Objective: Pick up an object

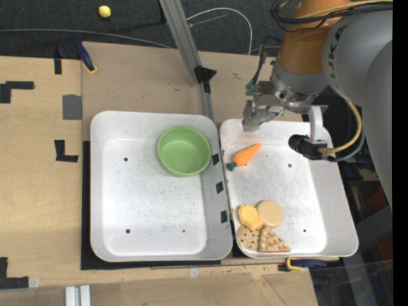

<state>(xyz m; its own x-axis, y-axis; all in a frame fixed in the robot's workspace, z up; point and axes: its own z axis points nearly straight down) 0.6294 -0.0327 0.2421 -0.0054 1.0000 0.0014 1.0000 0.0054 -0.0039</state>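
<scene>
1. the gripper (pixel 253 121) hangs over the far rim of the right bin (pixel 319 196), at about 11 o'clock of that bin, below the arm's orange band (pixel 305 50).
2. whether the pincer is spread or closed cannot be told from this slanted view; nothing is seen gripped in it.
3. the toy carrot (pixel 245 155), orange with a green stub end, lies on the floor of the right bin, at about 6 o'clock from the gripper and near it, but apart from it. it lies tilted, green end toward 8 o'clock, close to the wall shared by the 2 bins.
4. at about 7 o'clock of the right bin, in its near corner, 4 pieces of toy food bunch together and touch: a yellow piece (pixel 250 217), a round tan biscuit (pixel 269 213), a dotted cracker (pixel 249 238) and a pizza slice (pixel 274 241).
5. the green bowl (pixel 184 150) sits upright in the left bin (pixel 127 203), at about 1 o'clock of it, near the shared wall.
6. a grey metal pole (pixel 182 34) slants across the bench (pixel 38 171) toward 12 o'clock of the gap between the bins.
7. a small yellow ball (pixel 104 11) lies on the dark floor at about 11 o'clock, well apart from both bins.
</scene>
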